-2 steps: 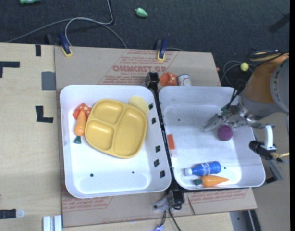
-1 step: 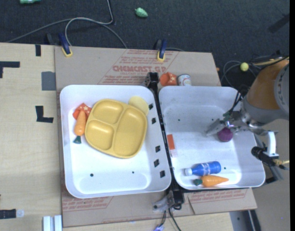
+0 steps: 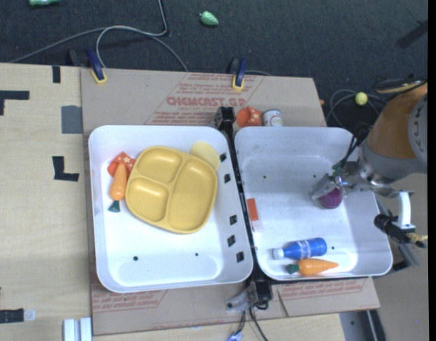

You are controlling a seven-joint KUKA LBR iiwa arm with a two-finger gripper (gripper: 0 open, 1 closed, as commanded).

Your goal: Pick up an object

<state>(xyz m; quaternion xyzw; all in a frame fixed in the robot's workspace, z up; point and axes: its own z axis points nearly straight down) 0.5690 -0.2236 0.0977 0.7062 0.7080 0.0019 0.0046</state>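
Right bin (image 3: pixel 275 148) as landmark: the gripper (image 3: pixel 331 187) sits low over its right half, fingers closed around a purple object (image 3: pixel 332 198) resting on the bin floor. Near the bin's front wall lie a blue bottle (image 3: pixel 301 249) and, just beside it, an orange carrot (image 3: pixel 317 266).
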